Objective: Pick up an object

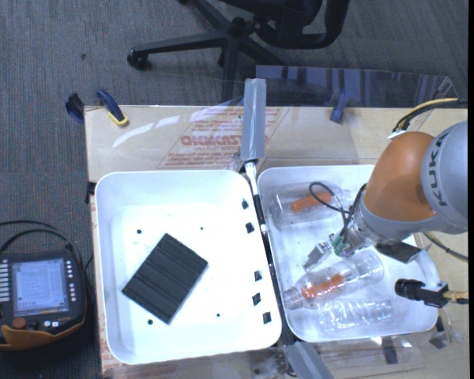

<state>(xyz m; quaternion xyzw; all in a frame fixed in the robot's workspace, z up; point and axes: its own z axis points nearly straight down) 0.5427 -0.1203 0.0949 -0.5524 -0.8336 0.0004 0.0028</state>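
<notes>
My gripper [329,247] hangs low over the middle of the right bin [272,181], below the orange band of the arm [399,184]. It sits just above a clear plastic bottle [336,279] with an orange label, lying on its side. A second clear bottle [300,204] with orange inside lies at the bin's far left. A third clear bottle [355,314] rests along the near wall. A thin black loop of cable [324,189] lies near the far bottle. In the left bin [110,204] a black ribbed pad [166,277] lies flat.
A grey bar [254,129] stands upright at the back between the bins. A black plug [415,290] juts in at the right bin's near right corner. A teach pendant [35,290] lies on the floor to the left. An office chair base [245,22] stands behind the bench.
</notes>
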